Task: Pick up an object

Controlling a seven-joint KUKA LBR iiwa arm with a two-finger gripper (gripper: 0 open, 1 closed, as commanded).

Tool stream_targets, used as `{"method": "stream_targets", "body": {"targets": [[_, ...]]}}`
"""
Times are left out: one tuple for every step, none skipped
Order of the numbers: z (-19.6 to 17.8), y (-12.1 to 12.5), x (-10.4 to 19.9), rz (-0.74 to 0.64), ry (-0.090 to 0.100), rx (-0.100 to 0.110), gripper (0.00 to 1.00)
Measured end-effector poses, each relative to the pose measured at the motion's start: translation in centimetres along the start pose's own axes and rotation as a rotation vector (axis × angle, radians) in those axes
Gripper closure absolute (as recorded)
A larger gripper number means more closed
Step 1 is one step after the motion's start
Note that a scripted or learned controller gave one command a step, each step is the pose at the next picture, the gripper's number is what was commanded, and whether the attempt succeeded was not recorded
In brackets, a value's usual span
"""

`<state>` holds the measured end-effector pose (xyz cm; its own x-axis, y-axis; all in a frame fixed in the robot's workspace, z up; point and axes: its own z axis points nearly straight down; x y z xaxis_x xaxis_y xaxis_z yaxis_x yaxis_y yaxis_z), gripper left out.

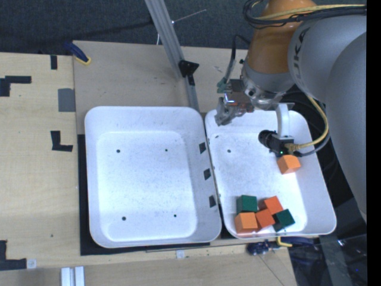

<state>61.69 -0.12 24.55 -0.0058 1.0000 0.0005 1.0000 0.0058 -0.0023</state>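
At the near end of the right bin, four blocks sit bunched together: a green block, an orange block touching it, a second orange block and a second green block. Farther back, a lone orange block lies by the bin's right wall, just beside a small black fitting with a green light on it.

The left bin lies alongside, its white floor marked by a few dark dots.

At the far end, you have the gripper poised over the right bin's back left corner, well apart from every block. Whether it is open or closed, you cannot tell from this angle, and nothing is visible in its grasp.

Judged from this, the pick has not begun. You still need to choose a block, descend on it, close and lift. The lone block looks the easier target, since the cluster leaves little room around each piece.

Dark lettering on the arm below the orange band is too partial to read. The blocks and bins carry no labels.
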Motion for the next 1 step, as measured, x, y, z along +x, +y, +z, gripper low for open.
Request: {"method": "stream_targets", "body": {"targets": [[0.59,0.11,5.92,-0.001,0.0,0.0,1.0]]}}
